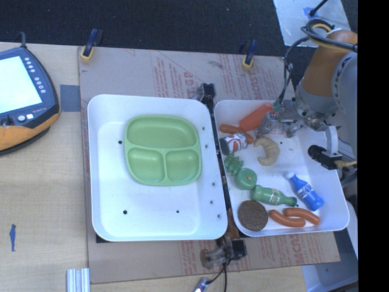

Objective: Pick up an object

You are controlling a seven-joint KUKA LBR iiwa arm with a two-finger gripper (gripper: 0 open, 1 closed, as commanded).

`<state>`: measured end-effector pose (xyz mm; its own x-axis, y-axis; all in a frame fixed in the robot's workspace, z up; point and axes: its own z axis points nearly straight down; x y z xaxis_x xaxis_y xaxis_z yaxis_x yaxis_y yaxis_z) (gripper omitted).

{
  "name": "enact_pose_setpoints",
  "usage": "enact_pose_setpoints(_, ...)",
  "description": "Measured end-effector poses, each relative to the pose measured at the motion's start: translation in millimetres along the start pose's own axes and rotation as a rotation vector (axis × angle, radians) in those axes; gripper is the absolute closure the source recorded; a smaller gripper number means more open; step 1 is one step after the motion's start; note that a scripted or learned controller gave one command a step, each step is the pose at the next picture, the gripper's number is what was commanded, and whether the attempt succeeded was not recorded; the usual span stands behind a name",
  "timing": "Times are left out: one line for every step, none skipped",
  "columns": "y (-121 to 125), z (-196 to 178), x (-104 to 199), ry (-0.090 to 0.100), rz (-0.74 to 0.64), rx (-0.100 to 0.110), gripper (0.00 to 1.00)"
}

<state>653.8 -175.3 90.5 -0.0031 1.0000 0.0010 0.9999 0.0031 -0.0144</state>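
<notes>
The wooden counter (42,193) is carrying a clamped cardboard sheet (158,72) bearing two white bins (103,181), with a tablet controller (24,96) lying at its left.

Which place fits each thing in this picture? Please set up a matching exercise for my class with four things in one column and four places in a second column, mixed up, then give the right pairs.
Things:
1. green plate
2. blue bottle
3. brown disc
4. carrot

Places:
A. near front corner of the right bin, beside the divider
B. middle of the left bin
C. far end of the right bin, close to the end effector
D. right bin, towards its right side

Pairs: 1-B, 2-D, 3-A, 4-C
</notes>
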Motion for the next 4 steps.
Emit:
enact_pose_setpoints(-102, 1, 4, -0.001, -0.001, -0.009, 0.00)
enact_pose_setpoints(-36, -1, 37, -0.002, -0.002, -0.011, 0.00)
enact_pose_setpoints(1, -1, 12, 0.000, -0.002, -0.006, 0.00)
enact_pose_setpoints(-67, -1, -2, -0.002, -0.001, -0.010, 0.00)
